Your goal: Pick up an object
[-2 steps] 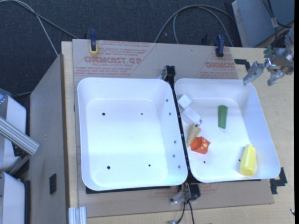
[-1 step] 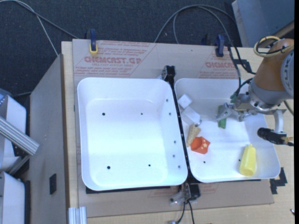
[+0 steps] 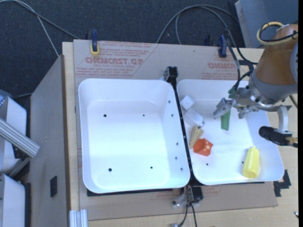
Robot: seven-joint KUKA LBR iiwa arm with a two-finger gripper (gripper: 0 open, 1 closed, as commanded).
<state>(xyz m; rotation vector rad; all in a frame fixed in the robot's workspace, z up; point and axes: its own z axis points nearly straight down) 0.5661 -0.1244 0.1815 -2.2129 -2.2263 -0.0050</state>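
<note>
Nearest, at the front of the right bin (image 3: 277,174), a yellow bottle-shaped object (image 3: 251,162) is seen lying on the floor close to the front rim. Somewhat further back and toward the divider, an orange-red object (image 3: 203,147) is found, touching a tan, cone-like piece (image 3: 195,136) that lies just beside the wall shared with the left bin (image 3: 90,141). Four small dark dots are visible on the floor of the left bin. Further back still, a green, elongated object (image 3: 225,119) is seen standing roughly upright beneath the gripper (image 3: 231,109); its upper end is set between the grey fingers, so the object appears to be gripped there, though it cannot be told whether its lower end touches the bin floor. A small white block (image 3: 187,102) is placed near the divider, with a pale piece (image 3: 195,118) just in front of it. The grey wrist and orange band of the arm (image 3: 277,60) are seen above the right bin's far right side. Beyond both bins, the brown board (image 3: 118,56) is held by two blue clamps (image 3: 94,40).
</note>
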